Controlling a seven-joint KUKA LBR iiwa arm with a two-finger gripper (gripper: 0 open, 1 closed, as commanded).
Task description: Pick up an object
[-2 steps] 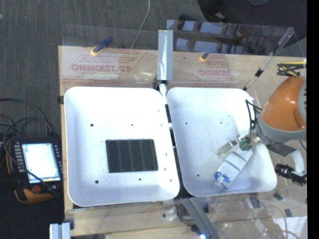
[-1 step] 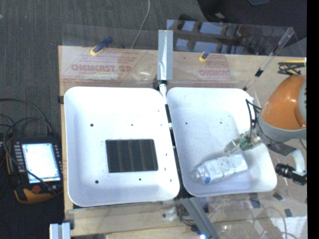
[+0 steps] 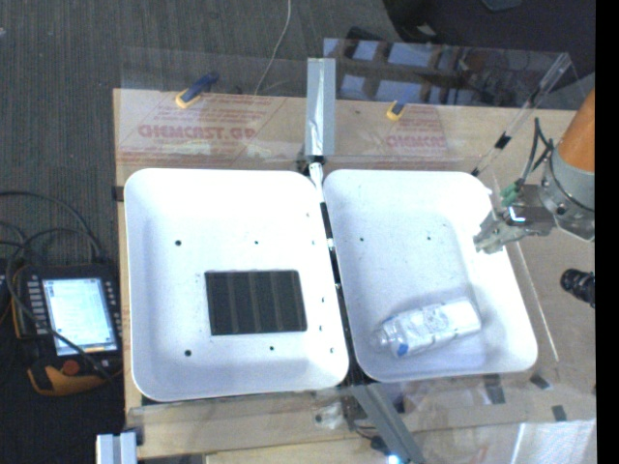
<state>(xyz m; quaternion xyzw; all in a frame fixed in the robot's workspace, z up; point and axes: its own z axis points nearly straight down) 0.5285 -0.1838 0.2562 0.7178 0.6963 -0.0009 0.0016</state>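
Camera view: we see the gripper (image 3: 495,232) over the right bin's (image 3: 426,187) right rim.
Fingers: we cannot tell.
Bottle (image 3: 428,328): near front wall.

A robotics lab: a plywood bench (image 3: 242,133) with two white bins (image 3: 174,259), a teach pendant (image 3: 73,317) on grey carpet at nine o'clock, cables (image 3: 280,27) at twelve.

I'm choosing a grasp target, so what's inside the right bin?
A clear plastic bottle lies on its side near the front of the right bin. Whatever is beneath the bottle is covered.
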